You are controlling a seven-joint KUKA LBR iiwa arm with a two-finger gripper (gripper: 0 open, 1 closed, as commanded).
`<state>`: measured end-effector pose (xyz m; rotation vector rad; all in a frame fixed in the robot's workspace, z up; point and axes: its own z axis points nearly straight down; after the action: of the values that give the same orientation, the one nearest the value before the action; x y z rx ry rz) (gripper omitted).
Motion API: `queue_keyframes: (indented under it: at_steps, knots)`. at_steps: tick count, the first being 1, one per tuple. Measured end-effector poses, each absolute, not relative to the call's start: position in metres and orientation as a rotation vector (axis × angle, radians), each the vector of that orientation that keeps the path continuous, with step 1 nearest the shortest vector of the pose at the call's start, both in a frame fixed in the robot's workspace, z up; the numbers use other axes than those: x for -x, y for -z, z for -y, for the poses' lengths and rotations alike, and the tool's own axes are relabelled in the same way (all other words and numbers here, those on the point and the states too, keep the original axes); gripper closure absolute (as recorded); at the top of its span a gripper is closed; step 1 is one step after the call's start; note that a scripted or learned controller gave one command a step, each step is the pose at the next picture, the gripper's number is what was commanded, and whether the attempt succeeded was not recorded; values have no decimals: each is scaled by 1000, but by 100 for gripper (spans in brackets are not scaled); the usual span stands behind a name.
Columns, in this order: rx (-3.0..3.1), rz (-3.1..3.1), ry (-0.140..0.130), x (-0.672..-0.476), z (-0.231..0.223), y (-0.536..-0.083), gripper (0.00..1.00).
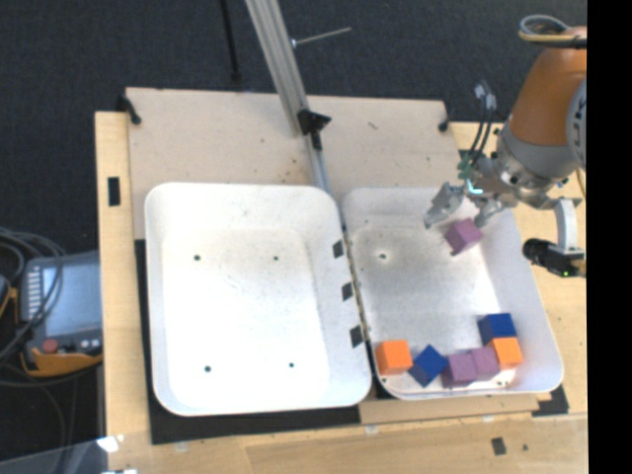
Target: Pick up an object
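Note:
My gripper hangs over the far right part of the right bin, its fingers spread apart. One grey finger angles out to the left. A purple block, tilted, lies just below the fingertips and slightly apart from the left one. Along the bin's near edge sit an orange block, a blue block, two purple blocks, another orange block and a blue block.
The left bin lies beside the right one. A slanted metal pole rises behind the bins. A control pendant sits off the bench at the left.

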<state>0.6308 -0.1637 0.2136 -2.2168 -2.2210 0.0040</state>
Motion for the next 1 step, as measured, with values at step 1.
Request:
queue_keyframes:
  at_steps: [1]
  knots:
    - [2218, 2227, -1, -632, 164, -217, 0]
